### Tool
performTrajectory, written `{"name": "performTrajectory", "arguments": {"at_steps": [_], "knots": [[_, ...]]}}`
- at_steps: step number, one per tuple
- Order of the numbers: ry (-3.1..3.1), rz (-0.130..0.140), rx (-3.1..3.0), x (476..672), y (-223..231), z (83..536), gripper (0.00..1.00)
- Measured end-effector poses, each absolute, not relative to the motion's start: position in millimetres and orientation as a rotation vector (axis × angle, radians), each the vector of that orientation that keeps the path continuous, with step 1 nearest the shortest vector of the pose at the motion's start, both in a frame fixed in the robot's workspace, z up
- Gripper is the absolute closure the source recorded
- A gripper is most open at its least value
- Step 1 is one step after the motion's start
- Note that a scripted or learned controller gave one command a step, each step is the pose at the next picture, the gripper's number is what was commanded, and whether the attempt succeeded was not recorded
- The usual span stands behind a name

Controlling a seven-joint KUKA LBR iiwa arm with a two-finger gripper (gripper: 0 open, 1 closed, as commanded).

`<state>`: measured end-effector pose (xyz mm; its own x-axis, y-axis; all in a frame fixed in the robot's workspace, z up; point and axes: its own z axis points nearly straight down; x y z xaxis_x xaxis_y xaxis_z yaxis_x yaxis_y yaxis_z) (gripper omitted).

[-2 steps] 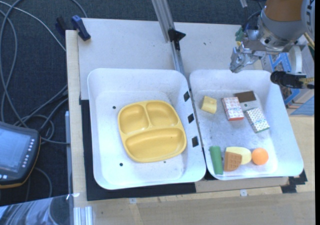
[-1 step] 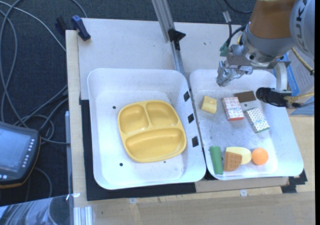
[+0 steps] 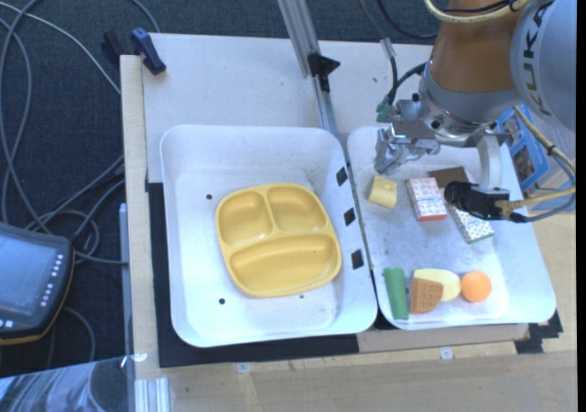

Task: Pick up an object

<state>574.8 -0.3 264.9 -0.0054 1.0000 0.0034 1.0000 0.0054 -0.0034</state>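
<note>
The gripper [image 3: 392,158] is hanging over the right bin [image 3: 540,287], just above a yellow block [image 3: 383,191]. A yellow divided plate [image 3: 277,240] is lying in the left bin [image 3: 183,218] on the worktop [image 3: 229,67].

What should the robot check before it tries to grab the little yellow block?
1. Gripper sits above the right bin: ok.
2. Gripper is near the yellow block: ok, just behind it.
3. Block has free space around it: ok, apart from the red and white box.
4. Fingers open wide enough: cannot tell.
5. Gripper already carrying something: cannot tell.
6. Yellow tray out of the way: ok, it is in the left bin.
</note>
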Motion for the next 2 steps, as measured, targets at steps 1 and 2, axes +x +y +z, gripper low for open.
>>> {"name": "performTrajectory", "arguments": {"at_steps": [1, 2], "knots": [[-2.224, 0.002, -2.211, 537.9, 49, 258, 1.0], [-2.223, 0.005, -2.211, 512.8, 94, 234, 1.0]]}}
